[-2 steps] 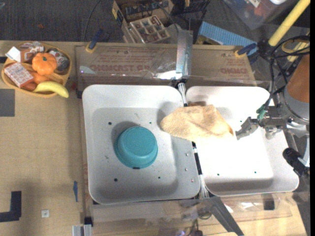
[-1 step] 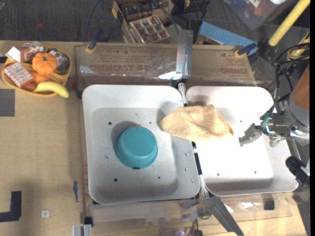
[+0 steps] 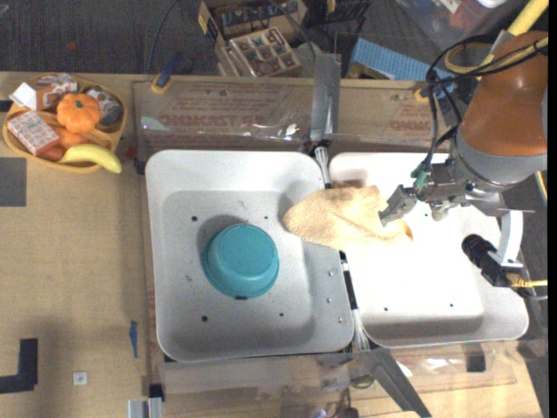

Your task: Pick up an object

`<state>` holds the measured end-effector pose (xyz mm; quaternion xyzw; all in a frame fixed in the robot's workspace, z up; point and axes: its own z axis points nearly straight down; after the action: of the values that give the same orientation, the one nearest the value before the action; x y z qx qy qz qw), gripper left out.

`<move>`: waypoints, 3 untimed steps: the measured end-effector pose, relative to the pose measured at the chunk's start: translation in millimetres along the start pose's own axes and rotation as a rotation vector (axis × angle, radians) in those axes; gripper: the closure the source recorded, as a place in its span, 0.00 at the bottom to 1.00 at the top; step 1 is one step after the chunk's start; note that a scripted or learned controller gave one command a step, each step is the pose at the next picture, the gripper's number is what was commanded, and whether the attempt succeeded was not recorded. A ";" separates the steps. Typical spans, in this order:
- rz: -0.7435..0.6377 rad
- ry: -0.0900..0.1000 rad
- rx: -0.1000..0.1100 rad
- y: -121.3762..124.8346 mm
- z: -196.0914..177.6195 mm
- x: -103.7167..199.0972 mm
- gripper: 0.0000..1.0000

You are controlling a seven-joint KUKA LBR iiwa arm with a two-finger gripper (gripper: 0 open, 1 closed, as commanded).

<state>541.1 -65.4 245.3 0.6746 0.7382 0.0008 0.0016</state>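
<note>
1. Two shallow white bins are seen side by side on the bench: the left bin (image 3: 165, 259) and the right bin (image 3: 435, 312).
2. A teal bowl (image 3: 242, 260) is placed upside down near the middle of the left bin's floor.
3. A beige cloth (image 3: 341, 217) is draped over the shared edge of the two bins, near their far corners; one part lies in the left bin and the other part in the right bin.
4. The gripper (image 3: 396, 205) is located over the far part of the right bin, at the right end of the cloth. Its dark fingers are seen pressed together on that end of the cloth, which is pinched between them.
5. The grey arm with the orange band (image 3: 509, 94) is seen at the right side, above the right bin.
6. A basket (image 3: 26, 146) with a banana (image 3: 91, 156) and an orange pumpkin-like item (image 3: 78, 113) is placed at the far left corner of the bench.
</note>
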 end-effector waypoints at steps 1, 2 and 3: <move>0.047 0.000 0.000 88.4 55.6 -15.0 0.00; -0.021 0.001 -0.001 77.6 147.2 -49.5 0.00; -0.017 0.000 -0.005 78.1 136.3 -52.0 1.00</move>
<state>624.1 -110.3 109.3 0.6685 0.7437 0.0026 0.0032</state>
